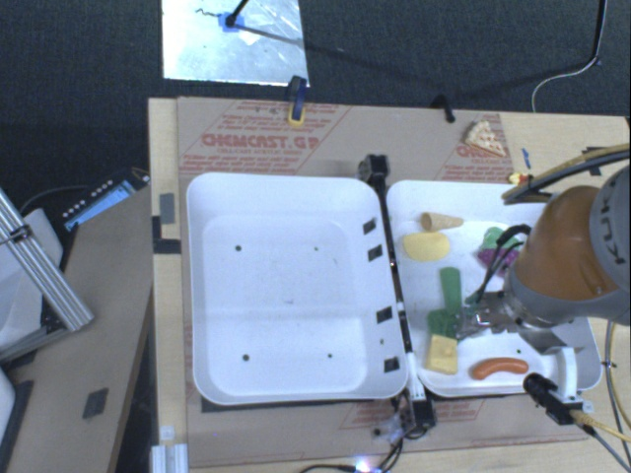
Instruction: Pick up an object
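Observation:
The right bin [582, 361] holds several toy foods. Among them are a yellow lemon-like piece [426, 247], a tan cone [441, 222], a long green stick [450, 292], a yellow block [443, 354] and an orange-red sausage [498, 368]. A green piece [492, 236] and a purple piece [489, 255] lie partly under the arm. My gripper [465, 321] is low in this bin, right at the lower end of the green stick and just above the yellow block. The orange-banded wrist [557, 249] hides what lies behind it.
The left bin [286, 284] sits beside the right one, with a black divider [389, 264] between them. A pizza-slice toy [484, 137] lies on the cardboard behind the right bin. A yellow-and-blue clamp [296, 101] stands at the back.

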You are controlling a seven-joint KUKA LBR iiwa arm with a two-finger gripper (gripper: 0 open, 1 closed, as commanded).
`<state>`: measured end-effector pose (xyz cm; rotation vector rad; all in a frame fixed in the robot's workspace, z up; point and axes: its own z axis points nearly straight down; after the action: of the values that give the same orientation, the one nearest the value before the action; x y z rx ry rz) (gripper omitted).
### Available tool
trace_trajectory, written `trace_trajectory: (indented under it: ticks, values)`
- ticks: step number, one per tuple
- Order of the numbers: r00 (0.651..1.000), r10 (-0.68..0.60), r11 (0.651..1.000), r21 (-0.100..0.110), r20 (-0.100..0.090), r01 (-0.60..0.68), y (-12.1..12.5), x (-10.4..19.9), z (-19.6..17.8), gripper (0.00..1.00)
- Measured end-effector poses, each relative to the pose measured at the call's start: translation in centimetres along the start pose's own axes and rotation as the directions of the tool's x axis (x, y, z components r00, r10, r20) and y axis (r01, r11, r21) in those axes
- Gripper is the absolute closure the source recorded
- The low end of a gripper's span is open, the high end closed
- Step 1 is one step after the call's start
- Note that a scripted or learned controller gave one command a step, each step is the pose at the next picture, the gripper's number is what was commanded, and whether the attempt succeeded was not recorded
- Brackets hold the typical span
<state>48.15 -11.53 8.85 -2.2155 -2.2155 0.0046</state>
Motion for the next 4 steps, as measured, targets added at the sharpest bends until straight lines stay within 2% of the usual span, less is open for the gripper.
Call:
trace_trajectory:
  ticks: [1,2,3,4]
  values:
    - [1.000,-0.005,1.000,-0.011,0.004,0.005,4.1,3.4,0.4,1.00]
    - [1.000,-0.005,1.000,-0.015,0.006,0.005,10.5,1.9,0.2,1.00]
    - [1.000,-0.007,1.000,-0.030,0.008,0.007,16.3,2.2,-22.2,1.00]
    - [1.000,0.000,1.000,0.007,0.000,0.000,5.7,4.5,-11.9,1.00]
